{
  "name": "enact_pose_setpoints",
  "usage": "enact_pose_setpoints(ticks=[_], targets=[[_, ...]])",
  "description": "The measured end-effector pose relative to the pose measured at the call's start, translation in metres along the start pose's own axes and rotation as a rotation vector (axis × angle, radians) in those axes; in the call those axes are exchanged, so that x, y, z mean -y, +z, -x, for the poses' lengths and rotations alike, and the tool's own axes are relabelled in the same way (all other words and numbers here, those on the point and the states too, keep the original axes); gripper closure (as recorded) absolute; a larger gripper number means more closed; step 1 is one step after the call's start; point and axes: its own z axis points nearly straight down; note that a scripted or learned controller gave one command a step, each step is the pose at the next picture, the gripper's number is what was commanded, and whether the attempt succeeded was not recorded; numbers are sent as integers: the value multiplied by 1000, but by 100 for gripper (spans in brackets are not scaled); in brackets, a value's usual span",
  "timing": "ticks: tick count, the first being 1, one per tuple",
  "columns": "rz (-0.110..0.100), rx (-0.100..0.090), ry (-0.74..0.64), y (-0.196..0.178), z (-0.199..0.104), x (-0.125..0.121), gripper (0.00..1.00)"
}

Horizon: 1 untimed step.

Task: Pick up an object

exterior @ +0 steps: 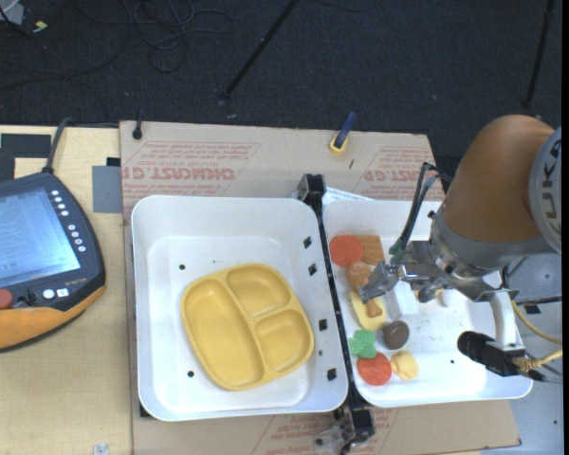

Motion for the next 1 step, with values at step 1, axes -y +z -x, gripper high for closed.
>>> enact_pose_setpoints(ticks=[1], targets=[[1,1,0,40,-45,36,0]])
